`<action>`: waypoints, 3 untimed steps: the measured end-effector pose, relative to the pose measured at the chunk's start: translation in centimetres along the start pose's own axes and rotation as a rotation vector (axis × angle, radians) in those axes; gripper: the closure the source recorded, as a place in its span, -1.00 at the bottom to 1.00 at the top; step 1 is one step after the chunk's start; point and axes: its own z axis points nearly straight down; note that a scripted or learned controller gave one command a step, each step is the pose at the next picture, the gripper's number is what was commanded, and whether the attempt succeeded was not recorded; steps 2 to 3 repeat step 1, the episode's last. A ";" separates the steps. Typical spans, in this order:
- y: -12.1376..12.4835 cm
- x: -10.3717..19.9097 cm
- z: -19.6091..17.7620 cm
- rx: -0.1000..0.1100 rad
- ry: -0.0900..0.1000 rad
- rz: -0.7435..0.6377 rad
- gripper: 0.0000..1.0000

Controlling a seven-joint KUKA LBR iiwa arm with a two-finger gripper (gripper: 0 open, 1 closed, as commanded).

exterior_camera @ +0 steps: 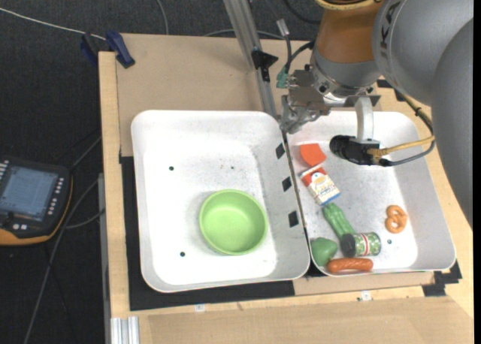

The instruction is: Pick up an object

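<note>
Red sausage point(349, 265) at right bin's point(432, 207) front edge, green bowl point(233, 221) in left bin point(154, 185)

arm point(421, 27) cut off at right edge

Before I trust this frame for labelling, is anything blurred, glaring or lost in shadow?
Camera view: even light, soft shadows; the round green plastic bowl in the left white bin is sharp; the small pretzel and green-labelled can are readable; the grey arm's gripper is dark and cluttered, its detail hard to read.
</note>
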 end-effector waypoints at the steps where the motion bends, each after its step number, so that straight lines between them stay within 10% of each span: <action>1: 3.1 4.7 0.3 -0.001 0.000 0.000 1.00; 3: 3.1 4.7 0.3 -0.001 0.000 0.000 1.00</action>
